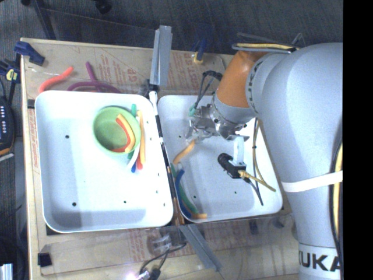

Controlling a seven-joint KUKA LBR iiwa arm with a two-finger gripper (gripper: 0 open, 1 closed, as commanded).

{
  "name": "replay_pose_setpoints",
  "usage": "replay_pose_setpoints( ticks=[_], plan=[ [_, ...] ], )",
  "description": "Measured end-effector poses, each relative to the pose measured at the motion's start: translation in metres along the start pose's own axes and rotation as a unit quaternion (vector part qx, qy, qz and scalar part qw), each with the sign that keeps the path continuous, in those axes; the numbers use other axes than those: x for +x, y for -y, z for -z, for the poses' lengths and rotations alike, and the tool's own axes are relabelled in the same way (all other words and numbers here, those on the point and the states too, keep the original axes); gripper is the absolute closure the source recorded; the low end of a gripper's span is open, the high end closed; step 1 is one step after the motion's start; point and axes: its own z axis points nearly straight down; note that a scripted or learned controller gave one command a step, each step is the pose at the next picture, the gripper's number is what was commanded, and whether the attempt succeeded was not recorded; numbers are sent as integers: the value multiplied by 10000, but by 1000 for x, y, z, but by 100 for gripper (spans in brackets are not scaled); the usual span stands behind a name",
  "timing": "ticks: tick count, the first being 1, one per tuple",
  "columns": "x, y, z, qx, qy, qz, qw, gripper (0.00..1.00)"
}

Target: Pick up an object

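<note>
By right bin's (218,200) left edge, see orange stick (183,151) just off gripper (199,130), diagonal, pointing at it; can't tell grip state.

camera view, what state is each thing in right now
green bowl, upright in the left bin, open side up
bundle of sticks, lying across the bowl's right rim
orange stick, slanted in the right bin, just under the gripper; held or not, cannot tell
blue and green sticks, lying along the right bin's left wall
purple tube, lying on the bench behind the left bin
</note>
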Motion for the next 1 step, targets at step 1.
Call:
replay_pose_setpoints(
  ticks=[1],
  plan=[
    [16,-16,113,-34,-4,1183,9930,100]
  ],
)
